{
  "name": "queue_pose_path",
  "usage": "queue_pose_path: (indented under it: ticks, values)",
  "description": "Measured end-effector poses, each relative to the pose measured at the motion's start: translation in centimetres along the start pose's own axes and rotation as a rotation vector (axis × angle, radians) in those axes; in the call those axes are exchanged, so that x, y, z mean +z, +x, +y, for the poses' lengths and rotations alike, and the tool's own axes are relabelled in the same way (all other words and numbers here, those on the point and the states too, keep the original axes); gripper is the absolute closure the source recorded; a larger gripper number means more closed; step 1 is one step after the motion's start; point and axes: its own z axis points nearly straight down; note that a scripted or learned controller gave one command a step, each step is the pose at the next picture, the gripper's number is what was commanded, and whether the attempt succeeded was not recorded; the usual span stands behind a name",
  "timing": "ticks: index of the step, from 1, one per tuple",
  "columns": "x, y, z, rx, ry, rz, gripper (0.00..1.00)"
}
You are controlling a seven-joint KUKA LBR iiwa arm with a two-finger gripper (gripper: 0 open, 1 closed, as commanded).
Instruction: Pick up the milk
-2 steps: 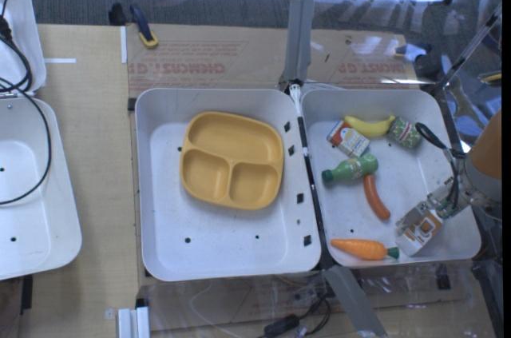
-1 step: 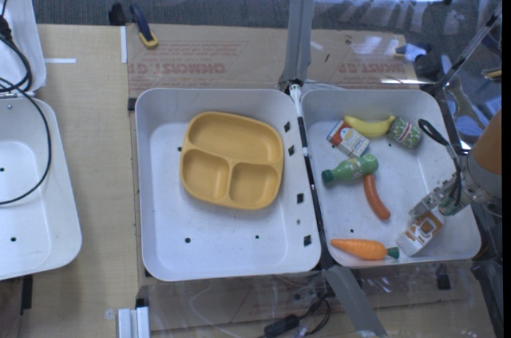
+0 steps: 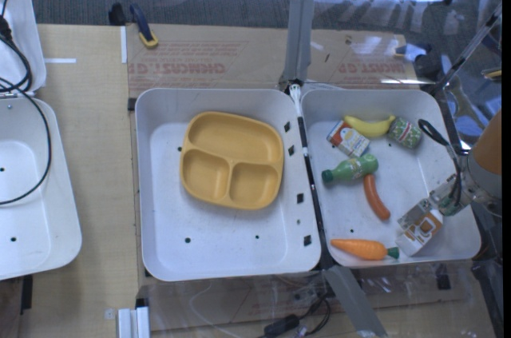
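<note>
Near the right edge of the right bin [image 3: 313, 169], the milk carton [image 3: 421, 226] lay tilted by the bottom right corner, and the gripper [image 3: 447, 197] sat right at its upper end. You could not tell from this angle how far the hand was open, or whether it had any hold on the carton; the two looked to be touching, but no part of the carton was clearly seen between the fingers.

You should have been wary of a few things. The carton sat close to the bin wall, so one finger might have met the rim instead of sliding past it. A grasp taken only at the carton's top end would likely have let it swing or slip out on the lift. The carrot [image 3: 364, 249] lay just beside the carton along the bottom edge, and a nudge could have pushed one into the other. The smaller carton [image 3: 348, 139] near the banana [image 3: 368, 125] at the top edge could have been mistaken for the target. The yellow plate [image 3: 232, 160] in the left bin [image 3: 148, 169] was well apart.
</note>
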Motion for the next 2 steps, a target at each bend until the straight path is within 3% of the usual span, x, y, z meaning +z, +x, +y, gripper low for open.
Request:
queue_pose_path:
  ticks: [1, 2]
  values:
    - [-0.9, -0.1, 0.1, 0.002, -0.002, -0.002, 1.0]
    - [-2.6, -0.5, -0.3, 0.291, 0.0, -0.001, 1.0]
